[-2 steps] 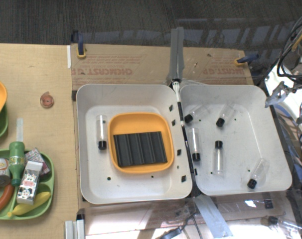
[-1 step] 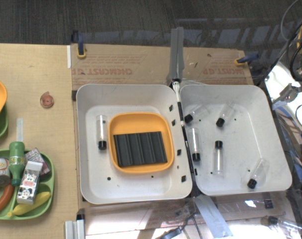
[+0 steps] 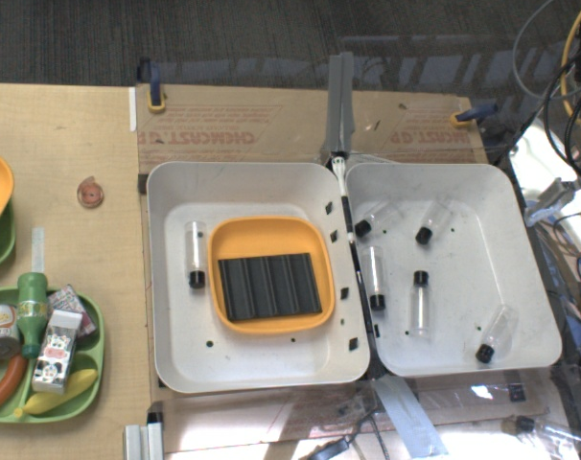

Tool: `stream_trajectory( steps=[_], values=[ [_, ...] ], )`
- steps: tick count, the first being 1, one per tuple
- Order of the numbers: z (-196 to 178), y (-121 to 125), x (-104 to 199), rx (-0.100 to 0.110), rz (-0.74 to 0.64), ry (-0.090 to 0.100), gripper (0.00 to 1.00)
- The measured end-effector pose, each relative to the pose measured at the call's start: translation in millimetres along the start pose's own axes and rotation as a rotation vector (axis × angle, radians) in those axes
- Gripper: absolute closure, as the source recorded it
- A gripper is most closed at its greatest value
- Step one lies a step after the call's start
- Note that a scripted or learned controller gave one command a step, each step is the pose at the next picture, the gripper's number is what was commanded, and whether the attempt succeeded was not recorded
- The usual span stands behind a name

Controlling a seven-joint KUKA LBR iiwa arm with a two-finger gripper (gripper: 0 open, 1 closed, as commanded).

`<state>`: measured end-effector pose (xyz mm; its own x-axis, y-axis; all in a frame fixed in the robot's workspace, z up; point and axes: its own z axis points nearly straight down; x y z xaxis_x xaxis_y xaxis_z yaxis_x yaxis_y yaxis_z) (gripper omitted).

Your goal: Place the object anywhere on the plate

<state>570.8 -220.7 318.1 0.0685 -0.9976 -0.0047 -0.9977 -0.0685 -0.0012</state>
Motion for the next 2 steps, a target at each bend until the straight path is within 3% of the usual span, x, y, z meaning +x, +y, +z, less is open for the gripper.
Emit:
stream_trajectory(
  steps=[1, 2],
  values=[
    [-14.2, -21.2, -6.7, 0.001, -0.330, 0.000, 0.00],
    [-43.1, -41.5, -4.3, 0.001, -0.439, 0.000, 0.00]
  ],
)
